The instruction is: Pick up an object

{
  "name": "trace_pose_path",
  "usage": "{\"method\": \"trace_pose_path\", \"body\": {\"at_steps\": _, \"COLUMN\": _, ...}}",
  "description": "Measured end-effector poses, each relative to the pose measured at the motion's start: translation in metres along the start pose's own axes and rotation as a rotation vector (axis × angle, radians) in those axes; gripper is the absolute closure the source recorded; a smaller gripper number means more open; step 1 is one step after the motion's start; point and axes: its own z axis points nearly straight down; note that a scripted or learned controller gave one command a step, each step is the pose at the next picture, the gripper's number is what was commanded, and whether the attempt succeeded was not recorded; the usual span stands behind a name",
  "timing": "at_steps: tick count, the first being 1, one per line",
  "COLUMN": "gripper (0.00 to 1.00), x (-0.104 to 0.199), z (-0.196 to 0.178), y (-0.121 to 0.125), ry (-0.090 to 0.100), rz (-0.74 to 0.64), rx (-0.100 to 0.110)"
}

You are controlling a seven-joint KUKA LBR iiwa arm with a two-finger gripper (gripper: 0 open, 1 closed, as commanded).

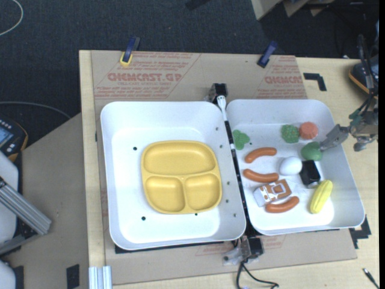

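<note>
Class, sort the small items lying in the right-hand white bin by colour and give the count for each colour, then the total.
Green lumpy toy vegetables: 3
Orange-red toy sausages: 3
Red round toy: 1
White toy egg: 1
Black block: 1
Yellow toy corn cob: 1
Orange-and-white packet: 1
Total: 11

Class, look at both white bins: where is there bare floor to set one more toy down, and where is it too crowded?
Free: the left bin floor all around the yellow divided tray, and the right bin's top strip above the broccoli. Crowded: the right bin's middle, among sausages, egg, corn.
</note>
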Motion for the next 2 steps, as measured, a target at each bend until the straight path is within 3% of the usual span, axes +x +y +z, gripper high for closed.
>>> {"method": "trace_pose_path", "body": {"at_steps": 2, "gripper": 0.00, "x": 0.010, "z": 0.095, "y": 0.003, "ry": 0.001, "rz": -0.001, "rx": -0.001}}
